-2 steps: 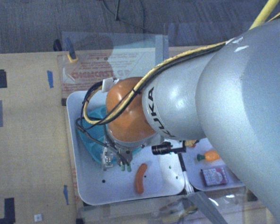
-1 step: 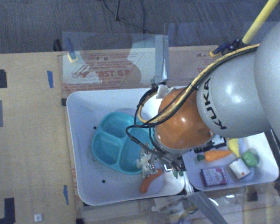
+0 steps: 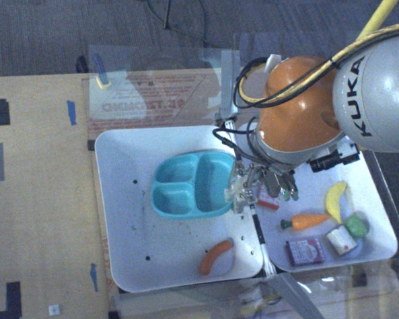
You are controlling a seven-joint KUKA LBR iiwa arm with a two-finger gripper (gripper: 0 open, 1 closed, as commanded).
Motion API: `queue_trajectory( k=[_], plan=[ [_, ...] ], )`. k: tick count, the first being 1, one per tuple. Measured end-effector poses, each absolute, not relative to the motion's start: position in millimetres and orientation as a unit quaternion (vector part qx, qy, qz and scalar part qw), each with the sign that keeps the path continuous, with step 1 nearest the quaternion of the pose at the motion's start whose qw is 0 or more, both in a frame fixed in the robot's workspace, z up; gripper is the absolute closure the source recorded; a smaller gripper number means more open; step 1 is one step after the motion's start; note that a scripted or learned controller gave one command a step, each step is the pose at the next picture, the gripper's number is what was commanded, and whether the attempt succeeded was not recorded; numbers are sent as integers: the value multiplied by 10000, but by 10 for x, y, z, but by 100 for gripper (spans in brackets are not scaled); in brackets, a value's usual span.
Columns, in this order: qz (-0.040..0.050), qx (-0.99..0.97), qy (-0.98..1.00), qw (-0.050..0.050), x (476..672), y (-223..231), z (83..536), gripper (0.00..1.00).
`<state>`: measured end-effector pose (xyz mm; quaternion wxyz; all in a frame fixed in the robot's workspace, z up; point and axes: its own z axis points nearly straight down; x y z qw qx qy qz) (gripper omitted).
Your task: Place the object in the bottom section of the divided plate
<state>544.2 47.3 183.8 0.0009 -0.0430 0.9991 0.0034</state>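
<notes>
The blue divided plate lies in the left bin, with one long section on its right and two smaller ones on its left. My gripper hangs low over the plate's right rim, at the wall between the two bins. The orange wrist band above covers much of it. A small red piece shows just right of the gripper, partly hidden under it; I cannot tell whether it is held. Nothing lies in the plate's sections.
An orange sausage lies near the left bin's front edge. The right bin holds a carrot, a banana, a green item, a white block and a purple box.
</notes>
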Motion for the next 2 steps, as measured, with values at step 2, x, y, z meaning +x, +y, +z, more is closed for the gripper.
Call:
queue_trajectory(
  k=[2],
  plan=[
    [15, -3340, 9426, 25, 5827, 1757, 2283, 100]
  ],
)
